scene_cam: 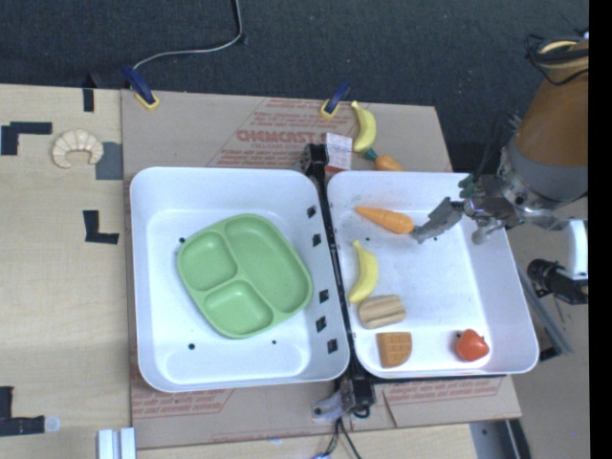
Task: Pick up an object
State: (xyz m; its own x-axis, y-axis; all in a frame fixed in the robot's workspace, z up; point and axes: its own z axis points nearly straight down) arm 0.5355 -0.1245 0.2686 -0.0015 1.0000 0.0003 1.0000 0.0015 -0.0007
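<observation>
Your gripper (427, 229), jaws' state impossible to tell, hangs right of centre, just beside the carrot (384, 219); banana (364, 272) lies below it.

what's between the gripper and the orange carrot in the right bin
Nothing visible. The gripper sits just right of the orange carrot, with bare white bin floor around them; the yellow banana lies lower left, clear.

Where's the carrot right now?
The carrot lies near the back of the right bin, above the banana in the camera view, with the gripper just off its right tip.
</observation>
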